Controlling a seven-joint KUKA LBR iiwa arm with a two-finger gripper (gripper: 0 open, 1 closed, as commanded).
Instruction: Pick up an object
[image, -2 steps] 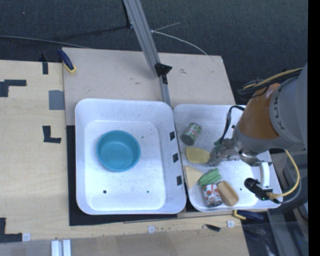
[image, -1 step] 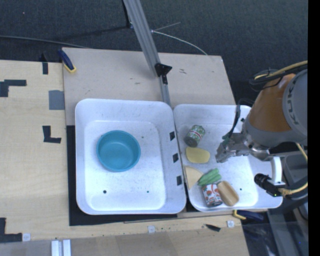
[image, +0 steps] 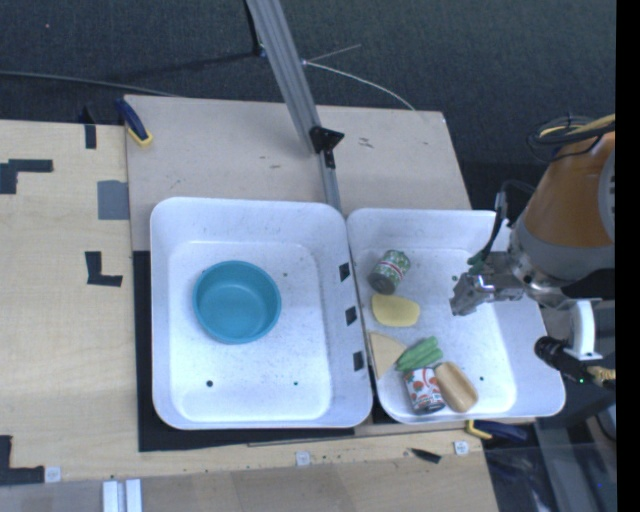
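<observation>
Nearest the camera, at the lower edge of the right-hand shallow white plastic bin (image: 520, 400): a red-labelled tin can (image: 424, 389) lying on its side, touching a tan bread-roll-shaped piece (image: 457, 386) at its 3 o'clock and a green leafy plastic vegetable (image: 418, 353) at its 12 o'clock. Just beyond, a pale wedge (image: 384, 350) against the bin's left wall, a yellow rounded lump (image: 396, 310), and farther up a green-labelled tin can (image: 390, 270), also tipped on its side. Over in the left-hand white bin (image: 180, 230), a round blue plastic bowl (image: 237, 301), upright, alone. Reaching in from 3 o'clock, the grey arm with its orange band, ending in a dark metal two-finger gripper (image: 468, 292) low over bare floor in the right bin's upper right part. Cannot tell whether apart or together; nothing seen clamped. Likeliest target by nearness: the yellow lump, lying toward 9 o'clock of the gripper and a touch lower in view, near but clearly apart, long axis running roughly 9 to 3. Smooth, matte, softly rounded, free on all sides except toward the wedge just below it. Green-labelled can about as near, toward 10 o'clock, axis tilted from 1 to 7. Pick judged not yet begun.
</observation>
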